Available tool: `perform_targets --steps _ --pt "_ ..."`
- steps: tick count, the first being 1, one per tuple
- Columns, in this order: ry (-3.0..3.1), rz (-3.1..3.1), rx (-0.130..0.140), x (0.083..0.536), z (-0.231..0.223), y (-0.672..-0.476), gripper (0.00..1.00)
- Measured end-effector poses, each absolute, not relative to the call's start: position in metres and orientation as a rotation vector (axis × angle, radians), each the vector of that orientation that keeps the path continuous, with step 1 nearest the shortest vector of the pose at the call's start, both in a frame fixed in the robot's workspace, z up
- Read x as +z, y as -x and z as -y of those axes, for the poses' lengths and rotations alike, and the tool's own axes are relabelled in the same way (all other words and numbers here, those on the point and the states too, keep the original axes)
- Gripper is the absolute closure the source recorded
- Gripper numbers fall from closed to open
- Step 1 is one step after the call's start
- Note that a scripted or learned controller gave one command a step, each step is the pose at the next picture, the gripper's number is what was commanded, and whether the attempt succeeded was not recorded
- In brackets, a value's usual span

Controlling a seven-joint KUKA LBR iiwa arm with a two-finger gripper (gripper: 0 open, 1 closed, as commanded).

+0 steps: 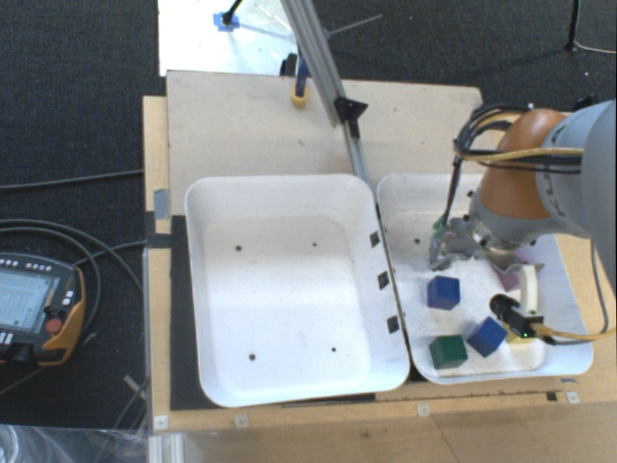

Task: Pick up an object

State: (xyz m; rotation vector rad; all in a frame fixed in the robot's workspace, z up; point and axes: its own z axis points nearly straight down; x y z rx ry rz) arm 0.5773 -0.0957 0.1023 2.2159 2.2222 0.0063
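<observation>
Right now the gripper (442, 255) hangs low in the right bin (578, 360). I cannot tell how its jaws stand. The nearest blue cube (443, 292) sits just below it, on the near side.

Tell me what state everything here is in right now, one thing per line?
gripper: low inside the right bin, nothing seen between its fingers
blue cube: resting loose, just below the gripper
second blue cube: resting, turned at an angle
green cube: resting near the front wall
left bin: sitting flat on the bench
</observation>
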Motion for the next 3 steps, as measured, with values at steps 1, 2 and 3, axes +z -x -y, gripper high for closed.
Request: perform_targets --steps 1,2,3 --pt "-2.206 -2.225 0.012 0.219 0.069 -0.602 1.0" --pt "-2.213 -2.226 0.002 0.215 0.07 -0.6 0.0" --pt "-2.226 -2.225 -0.007 0.096 0.086 -0.549 0.0"
